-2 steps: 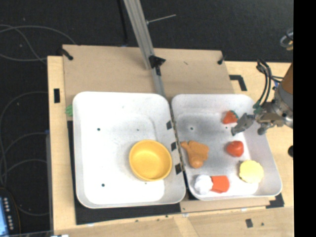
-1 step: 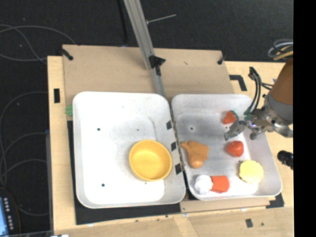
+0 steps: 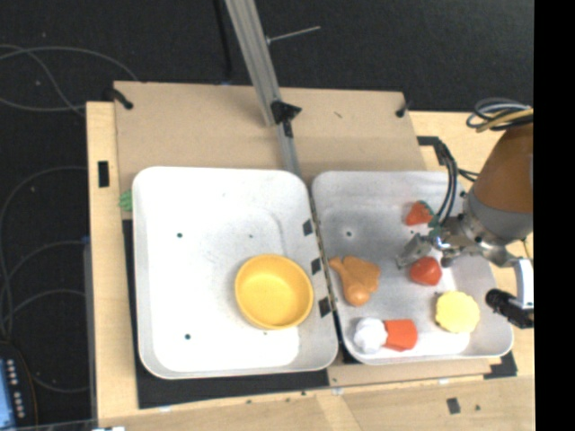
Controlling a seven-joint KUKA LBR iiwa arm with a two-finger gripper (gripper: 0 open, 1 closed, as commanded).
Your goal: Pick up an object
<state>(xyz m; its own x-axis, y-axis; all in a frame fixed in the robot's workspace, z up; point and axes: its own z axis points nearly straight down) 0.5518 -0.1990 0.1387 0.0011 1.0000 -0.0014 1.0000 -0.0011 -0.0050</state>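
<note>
Reaching in from the right edge, the tool (image 3: 420, 248) hovers just above a red ball (image 3: 426, 270) in the right bin (image 3: 359, 205); its spread is unclear.

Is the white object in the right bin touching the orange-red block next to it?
Touching. In the camera view, the white object and the orange-red block lie side by side at the right bin's front edge, with no gap visible between them.

- The yellow plastic bowl (image 3: 273, 291) sits in the left shallow white bin (image 3: 180, 205).
- The right shallow white bin (image 3: 359, 205) holds the orange pear-shaped toy (image 3: 355, 278) at its left, the yellow round disc (image 3: 456, 312) at its right.
- The white ball (image 3: 368, 333) touches the orange-red block (image 3: 402, 334) along the near wall.
</note>
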